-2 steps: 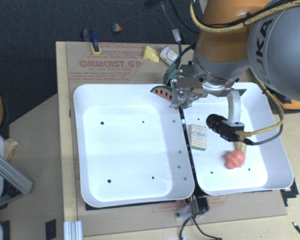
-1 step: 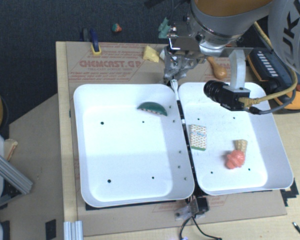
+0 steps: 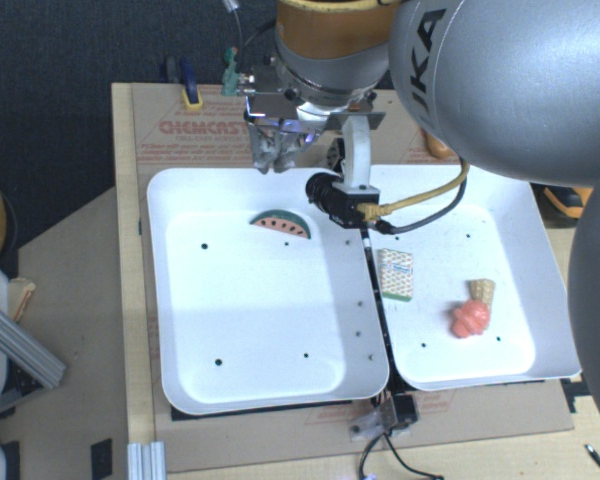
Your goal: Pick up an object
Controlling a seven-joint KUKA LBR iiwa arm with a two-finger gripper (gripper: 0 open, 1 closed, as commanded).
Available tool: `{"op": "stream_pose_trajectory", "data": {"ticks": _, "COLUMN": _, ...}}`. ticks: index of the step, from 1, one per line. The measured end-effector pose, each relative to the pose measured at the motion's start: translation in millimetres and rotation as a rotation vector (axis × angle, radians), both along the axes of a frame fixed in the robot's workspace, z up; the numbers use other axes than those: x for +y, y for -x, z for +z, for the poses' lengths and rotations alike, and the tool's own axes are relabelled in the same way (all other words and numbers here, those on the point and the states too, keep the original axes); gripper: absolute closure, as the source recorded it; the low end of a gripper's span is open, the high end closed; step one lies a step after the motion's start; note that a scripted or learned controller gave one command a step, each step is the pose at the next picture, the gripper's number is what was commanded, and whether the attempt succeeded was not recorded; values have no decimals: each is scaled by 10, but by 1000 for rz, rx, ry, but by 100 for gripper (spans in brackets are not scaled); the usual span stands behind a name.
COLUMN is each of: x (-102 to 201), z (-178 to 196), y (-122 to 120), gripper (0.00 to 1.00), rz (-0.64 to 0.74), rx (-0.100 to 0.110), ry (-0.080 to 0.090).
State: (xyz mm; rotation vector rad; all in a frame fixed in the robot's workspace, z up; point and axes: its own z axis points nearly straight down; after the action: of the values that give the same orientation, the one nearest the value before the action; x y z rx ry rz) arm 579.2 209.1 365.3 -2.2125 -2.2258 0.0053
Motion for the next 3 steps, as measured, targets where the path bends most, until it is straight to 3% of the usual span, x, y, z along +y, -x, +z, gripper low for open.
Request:
{"op": "stream_pose_trajectory", "data": {"ticks": 1, "x": 169, "z": -572, "y": 600, "gripper": 100, "rz": -2, "rx": 6, "ry": 2}}
{"op": "stream_pose_trajectory", "data": {"ticks": 2, "x": 154, "z": 732, "y": 545, "gripper": 100, "rz": -4, "rx": -19, "ry": -6}}
{"op": "stream_pose_trajectory", "data": {"ticks": 3, "x": 151, "z": -439, "y": 1035, "gripper": 100, "rz": -6, "rx": 10, "ry": 5}}
